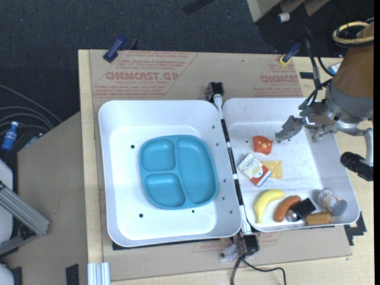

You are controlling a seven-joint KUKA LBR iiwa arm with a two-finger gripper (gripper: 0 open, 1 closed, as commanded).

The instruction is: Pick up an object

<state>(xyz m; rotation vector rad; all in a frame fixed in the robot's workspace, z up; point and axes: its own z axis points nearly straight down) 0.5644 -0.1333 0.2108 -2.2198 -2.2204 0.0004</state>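
1. Fingers [289, 129] hang low over the right bin [332, 159], just right of the red block [262, 144]; whether they are apart or together I cannot tell, and nothing visibly sits between them.
2. Red block lies in the right bin's upper left, nearest pick: probably light, stiff, small; take it across its flat sides.
3. Below it: snack packet [252, 167], yellow cheese slice [273, 170], banana [268, 203], sausage [287, 207], can [331, 200].
4. Banana looks smooth and curved, likely slippery; grip it mid-body.
5. Left bin [119, 159] holds a blue divided plate [177, 171].
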